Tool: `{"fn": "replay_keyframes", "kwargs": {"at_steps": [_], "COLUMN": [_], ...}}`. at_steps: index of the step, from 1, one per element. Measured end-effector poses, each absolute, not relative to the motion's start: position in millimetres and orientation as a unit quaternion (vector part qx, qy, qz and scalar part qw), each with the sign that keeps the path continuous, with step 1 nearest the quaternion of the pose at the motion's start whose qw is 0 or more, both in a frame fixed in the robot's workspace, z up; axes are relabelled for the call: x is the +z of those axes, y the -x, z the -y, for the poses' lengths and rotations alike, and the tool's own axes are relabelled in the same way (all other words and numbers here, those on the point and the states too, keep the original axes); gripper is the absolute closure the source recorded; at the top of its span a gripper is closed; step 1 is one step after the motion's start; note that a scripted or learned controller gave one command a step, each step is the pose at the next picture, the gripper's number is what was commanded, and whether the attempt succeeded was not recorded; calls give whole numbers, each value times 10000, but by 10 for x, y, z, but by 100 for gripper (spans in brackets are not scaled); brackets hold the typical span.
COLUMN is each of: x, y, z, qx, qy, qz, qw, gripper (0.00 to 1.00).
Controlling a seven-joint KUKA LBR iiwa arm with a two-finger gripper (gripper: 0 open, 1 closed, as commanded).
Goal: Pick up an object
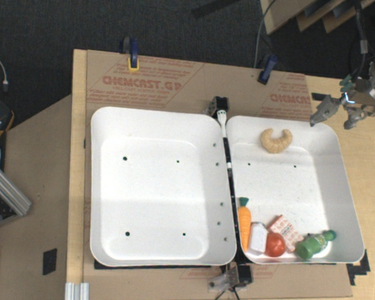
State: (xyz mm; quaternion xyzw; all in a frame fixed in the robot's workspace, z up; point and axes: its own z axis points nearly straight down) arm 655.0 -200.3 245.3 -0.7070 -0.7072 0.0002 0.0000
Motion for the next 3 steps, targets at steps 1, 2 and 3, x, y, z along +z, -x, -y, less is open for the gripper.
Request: {"fn": "replay_keyframes", "kwargs": {"at_steps": [1, 2, 3], "x": [2597, 3304, 3603], "y": [-5570, -5195, -4783], "z": [1594, 1079, 769], "qx": [6, -27, -14], "qy": [7074, 7052, 7059], "qz": [7068, 7090, 7083], "qw": [25, -26, -10], "gripper": [0, 0, 0]}}
